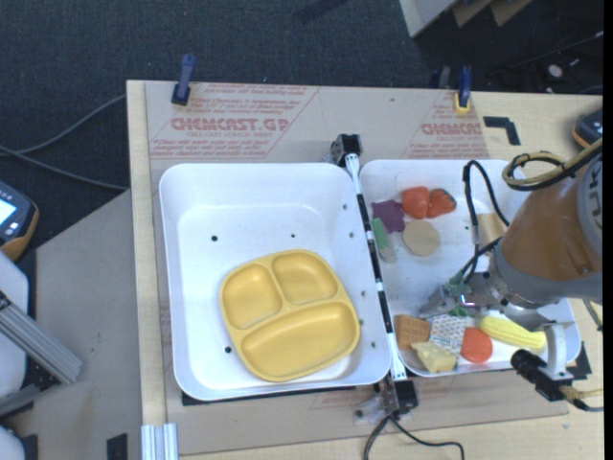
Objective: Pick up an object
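The right bin (436, 172) holds several toy foods. At its back lie a red tomato piece (426, 202), a purple piece (388, 213), a green piece (384, 241) and a round beige cookie (421, 240). Along the front lie a brown cracker (412, 330), a speckled wafer (447, 332), a pale yellow cheese wedge (436, 357), an orange-red piece (476, 345) and a yellow corn cob (512, 332). My gripper (454, 299) hangs low over the middle of this bin, just behind the wafer and the cracker, and I see nothing held in it.
The left bin (192, 199) bears a yellow divided plate (289, 314). My arm's orange band (551, 228) and its cables cover the right bin's right side. A black clip (346, 147) sits at the back where the bins meet.
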